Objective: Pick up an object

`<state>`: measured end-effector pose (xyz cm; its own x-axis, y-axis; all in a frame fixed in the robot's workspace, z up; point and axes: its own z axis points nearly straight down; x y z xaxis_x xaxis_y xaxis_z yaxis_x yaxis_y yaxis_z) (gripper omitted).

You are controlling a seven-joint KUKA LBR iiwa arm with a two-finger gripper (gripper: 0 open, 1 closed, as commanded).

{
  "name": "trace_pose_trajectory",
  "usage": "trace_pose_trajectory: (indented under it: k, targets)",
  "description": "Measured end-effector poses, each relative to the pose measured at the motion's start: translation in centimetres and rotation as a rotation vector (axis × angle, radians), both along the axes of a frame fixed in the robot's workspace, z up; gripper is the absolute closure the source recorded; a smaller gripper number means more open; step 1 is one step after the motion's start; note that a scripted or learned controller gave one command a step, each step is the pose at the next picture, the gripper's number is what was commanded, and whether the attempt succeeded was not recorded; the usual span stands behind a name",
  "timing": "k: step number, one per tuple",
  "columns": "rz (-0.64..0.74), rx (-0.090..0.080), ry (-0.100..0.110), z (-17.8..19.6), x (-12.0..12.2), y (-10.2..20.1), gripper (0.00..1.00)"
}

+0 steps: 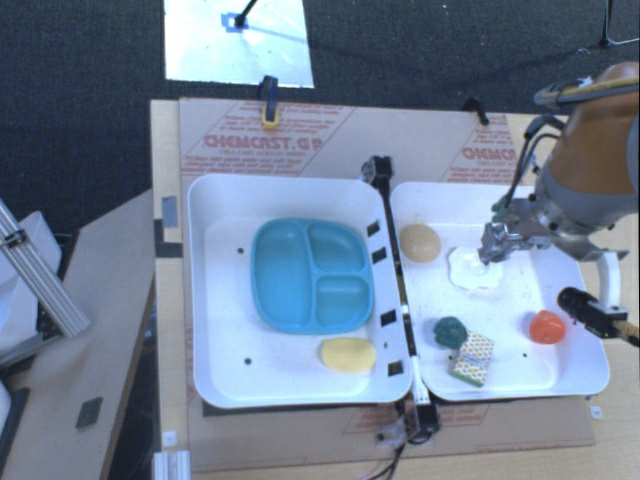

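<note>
Two white bins (230,193) are set side by side on a bench (330,128) lined with printed cardboard, with dark carpet behind. In the right one, the gripper (492,250) is poised at a flat white object (470,271), possibly touching it; its fingers' spread cannot be told. A tan ball (420,242) lies left of the white object, an orange piece (546,327) beyond to its lower right.

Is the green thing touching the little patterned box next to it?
Cannot tell. In the camera view the green thing and the patterned box sit right against each other at a corner, with no plain gap or contact.
</note>
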<state>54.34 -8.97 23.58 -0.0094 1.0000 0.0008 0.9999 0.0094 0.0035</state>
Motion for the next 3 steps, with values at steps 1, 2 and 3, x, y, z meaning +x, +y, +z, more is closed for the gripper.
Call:
trace_pose_trajectory:
  k: [1, 2, 3]
  targets:
    - [0.000, 0.001, 0.002, 0.8, -0.9, 5.5, 1.00]
    - [0.000, 0.001, 0.001, 1.4, -1.5, 11.0, 1.00]
    - [0.001, 0.001, 0.002, 1.6, -1.8, 16.2, 1.00]
